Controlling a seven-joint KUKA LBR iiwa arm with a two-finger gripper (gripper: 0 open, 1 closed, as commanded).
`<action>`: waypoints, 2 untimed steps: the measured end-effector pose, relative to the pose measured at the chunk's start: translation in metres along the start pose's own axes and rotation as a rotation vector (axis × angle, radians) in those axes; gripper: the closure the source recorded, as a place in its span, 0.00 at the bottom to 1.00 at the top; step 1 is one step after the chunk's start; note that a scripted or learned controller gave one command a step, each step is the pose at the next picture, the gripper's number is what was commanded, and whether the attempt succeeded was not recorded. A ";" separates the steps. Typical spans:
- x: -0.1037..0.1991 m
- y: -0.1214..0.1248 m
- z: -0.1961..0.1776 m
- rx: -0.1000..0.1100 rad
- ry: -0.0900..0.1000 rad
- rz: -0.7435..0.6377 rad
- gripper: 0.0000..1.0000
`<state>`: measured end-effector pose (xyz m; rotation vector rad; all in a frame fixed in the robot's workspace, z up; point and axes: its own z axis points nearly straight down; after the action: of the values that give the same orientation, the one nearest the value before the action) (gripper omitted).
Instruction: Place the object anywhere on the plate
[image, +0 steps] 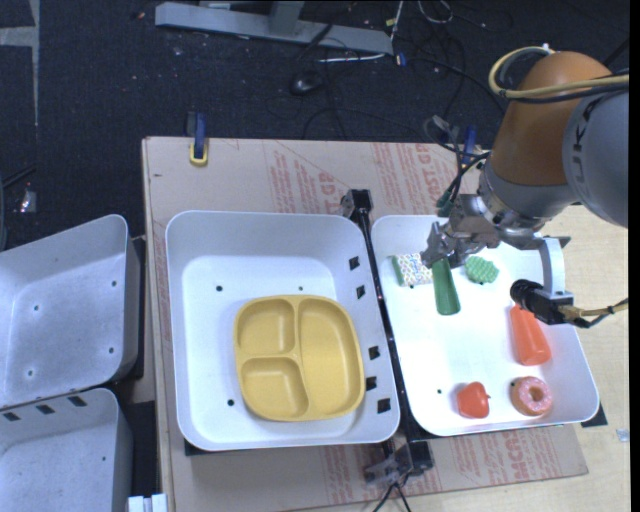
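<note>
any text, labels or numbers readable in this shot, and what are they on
Red print repeated across the cardboard sheet under the bins: upside down or mirrored and too blurred to read.
Dark letters on the grey arm at the right edge: cut off by the frame, not readable.
Yellow plate, white bins and the toy food items: no text that I can make out.

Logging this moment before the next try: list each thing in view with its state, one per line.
gripper: low over the right bin's far end, at the dark green piece's top
dark green piece: lying in the right bin
light green piece: lying beside the gripper
patterned block: lying near the bin divider
orange piece: lying flat
red piece: resting
donut: lying flat
yellow plate: in the left bin, nothing on it
</note>
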<state>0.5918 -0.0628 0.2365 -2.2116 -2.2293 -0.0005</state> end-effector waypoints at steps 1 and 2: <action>0.045 0.008 -0.004 -0.002 0.000 0.001 1.00; 0.098 0.014 -0.010 -0.003 0.001 0.000 1.00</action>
<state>0.6051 0.0349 0.2465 -2.2124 -2.2307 -0.0042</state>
